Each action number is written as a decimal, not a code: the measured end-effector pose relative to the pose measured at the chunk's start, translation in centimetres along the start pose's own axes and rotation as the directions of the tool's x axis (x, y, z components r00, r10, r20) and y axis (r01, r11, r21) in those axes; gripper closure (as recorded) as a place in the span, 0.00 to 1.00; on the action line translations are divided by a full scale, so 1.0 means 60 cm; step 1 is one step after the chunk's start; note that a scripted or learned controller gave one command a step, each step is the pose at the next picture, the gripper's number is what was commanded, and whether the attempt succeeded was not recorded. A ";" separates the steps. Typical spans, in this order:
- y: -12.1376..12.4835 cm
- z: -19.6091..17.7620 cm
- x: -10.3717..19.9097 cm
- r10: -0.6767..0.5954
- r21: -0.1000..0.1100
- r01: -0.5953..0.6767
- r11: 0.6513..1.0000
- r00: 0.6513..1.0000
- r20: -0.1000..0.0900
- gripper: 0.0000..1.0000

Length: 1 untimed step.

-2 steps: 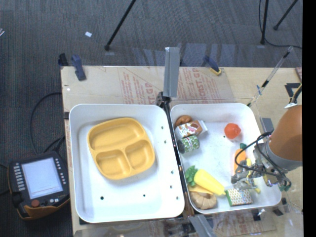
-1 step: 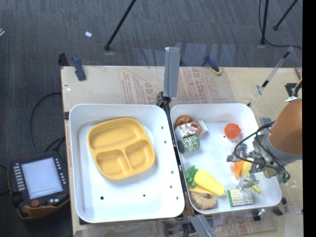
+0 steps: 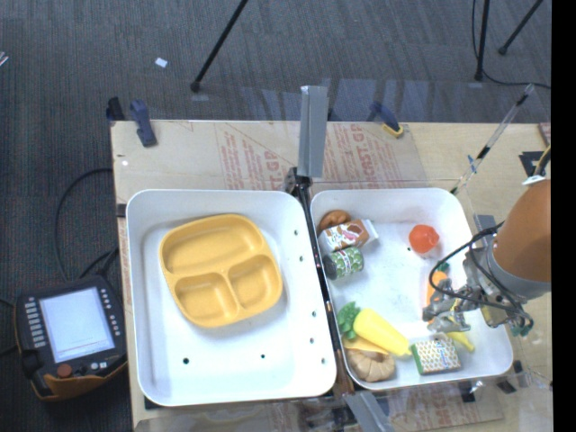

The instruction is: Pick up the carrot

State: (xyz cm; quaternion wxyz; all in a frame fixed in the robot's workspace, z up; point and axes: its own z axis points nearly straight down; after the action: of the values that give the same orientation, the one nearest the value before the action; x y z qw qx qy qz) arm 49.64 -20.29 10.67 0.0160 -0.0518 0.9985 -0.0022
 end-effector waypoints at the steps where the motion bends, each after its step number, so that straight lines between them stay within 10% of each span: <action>1: -0.025 0.036 -0.106 0.143 -0.004 -0.143 0.990 0.989 -0.031 1.00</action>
State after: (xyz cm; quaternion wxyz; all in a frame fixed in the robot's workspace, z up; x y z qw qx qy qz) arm 56.16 -21.11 8.73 0.0005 0.0199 0.9998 0.0010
